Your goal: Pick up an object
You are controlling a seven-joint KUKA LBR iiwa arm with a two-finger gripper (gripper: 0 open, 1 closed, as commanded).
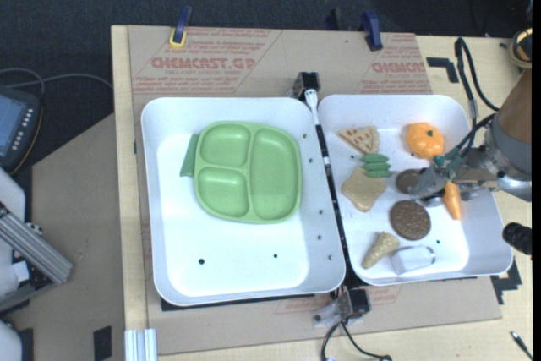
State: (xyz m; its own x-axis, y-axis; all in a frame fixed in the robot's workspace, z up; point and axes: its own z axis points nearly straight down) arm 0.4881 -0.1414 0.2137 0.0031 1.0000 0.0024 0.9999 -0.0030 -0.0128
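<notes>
My gripper (433, 182) reaches in from the right and hangs low over the right bin (473, 254). It is right next to a dark brown round piece (410, 180) and a small orange carrot (454, 202). I see nothing lifted in it. Around it lie an orange pumpkin-like toy (424, 139), a triangular waffle slice (359, 138), a green piece (374, 165), a tan bread slice (363, 191), a brown cookie (410, 220), a cone (380, 249) and a pale clear item (414, 259).
The left bin (169, 249) holds a green divided plate (249, 172) in its upper half. A black divider rail (325, 173) runs between the two bins. The grey arm (517, 139) and its cables cover the right bin's right edge.
</notes>
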